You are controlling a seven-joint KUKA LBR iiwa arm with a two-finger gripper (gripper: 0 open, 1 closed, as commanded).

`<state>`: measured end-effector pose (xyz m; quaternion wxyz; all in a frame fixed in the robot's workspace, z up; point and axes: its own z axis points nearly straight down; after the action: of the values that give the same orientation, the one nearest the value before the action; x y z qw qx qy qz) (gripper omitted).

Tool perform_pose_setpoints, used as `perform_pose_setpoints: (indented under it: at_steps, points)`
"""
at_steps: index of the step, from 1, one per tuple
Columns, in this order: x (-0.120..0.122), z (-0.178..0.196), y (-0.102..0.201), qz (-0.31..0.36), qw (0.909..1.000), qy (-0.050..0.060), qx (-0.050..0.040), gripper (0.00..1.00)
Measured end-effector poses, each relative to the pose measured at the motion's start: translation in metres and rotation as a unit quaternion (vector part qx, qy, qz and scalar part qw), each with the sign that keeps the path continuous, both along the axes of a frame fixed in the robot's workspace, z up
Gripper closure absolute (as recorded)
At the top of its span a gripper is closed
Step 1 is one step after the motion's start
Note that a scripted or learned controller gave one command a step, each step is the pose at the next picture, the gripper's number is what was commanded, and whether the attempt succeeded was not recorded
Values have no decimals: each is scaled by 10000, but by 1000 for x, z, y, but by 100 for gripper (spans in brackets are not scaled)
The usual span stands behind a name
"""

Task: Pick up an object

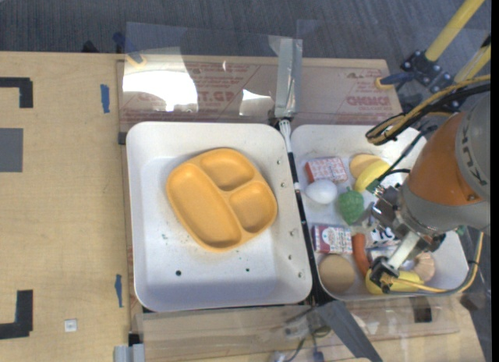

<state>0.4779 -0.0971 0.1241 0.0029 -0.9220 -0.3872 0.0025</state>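
The right bin point(306, 220) holds several small things. A red-and-white carton point(326, 169) lies at the back, with a white egg point(320, 192) just in front of it. A yellow fruit point(366, 170) sits to the right of the carton. A green lump point(352, 206) lies near the middle. A second red-and-white carton point(334, 239), an orange carrot-like stick point(359, 253) and a brown round piece point(337, 272) lie toward the front. My gripper point(383, 216) hangs low over the bin, just right of the green lump and above the orange stick. The wrist hides its tips.
The left bin point(148, 220) holds an orange divided plate point(222, 196). A pale beige piece point(425, 267) lies by the right bin's front right corner, under the arm. A narrow rim separates the two bins.
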Motion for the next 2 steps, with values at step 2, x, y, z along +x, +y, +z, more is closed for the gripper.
perform_pose_setpoints:
  at_steps: [2]
  points:
    - [102, -37, 4, 17, 10000, -55, -20, 0]
